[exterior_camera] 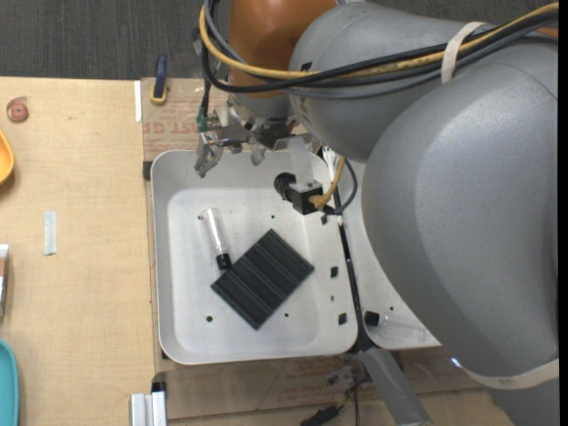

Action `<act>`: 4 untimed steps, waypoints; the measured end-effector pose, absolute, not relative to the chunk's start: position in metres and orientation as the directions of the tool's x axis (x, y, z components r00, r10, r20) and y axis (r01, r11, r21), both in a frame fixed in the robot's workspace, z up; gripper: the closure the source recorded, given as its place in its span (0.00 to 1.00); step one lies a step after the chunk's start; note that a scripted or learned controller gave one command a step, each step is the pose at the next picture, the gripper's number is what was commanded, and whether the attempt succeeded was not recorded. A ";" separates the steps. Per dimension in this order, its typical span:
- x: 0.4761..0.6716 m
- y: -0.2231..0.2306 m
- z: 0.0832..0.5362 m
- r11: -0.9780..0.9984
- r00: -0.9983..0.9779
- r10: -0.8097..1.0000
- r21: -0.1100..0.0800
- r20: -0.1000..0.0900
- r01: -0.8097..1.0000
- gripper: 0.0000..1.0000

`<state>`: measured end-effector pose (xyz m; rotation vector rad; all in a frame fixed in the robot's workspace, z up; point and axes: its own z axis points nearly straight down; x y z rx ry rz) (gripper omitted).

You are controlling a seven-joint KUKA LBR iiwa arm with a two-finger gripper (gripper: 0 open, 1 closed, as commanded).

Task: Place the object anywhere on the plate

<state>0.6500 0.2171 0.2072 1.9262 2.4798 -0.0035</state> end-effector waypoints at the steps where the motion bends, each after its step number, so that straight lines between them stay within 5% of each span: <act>1: 0.659 0.221 0.210 0.090 -0.090 0.996 -0.001 -0.003 0.996 0.00; 3: 0.659 0.227 0.207 -0.422 0.422 0.907 -0.001 -0.004 0.907 0.00; 4: 0.631 0.227 0.137 -0.701 0.701 0.713 -0.003 -0.005 0.713 0.00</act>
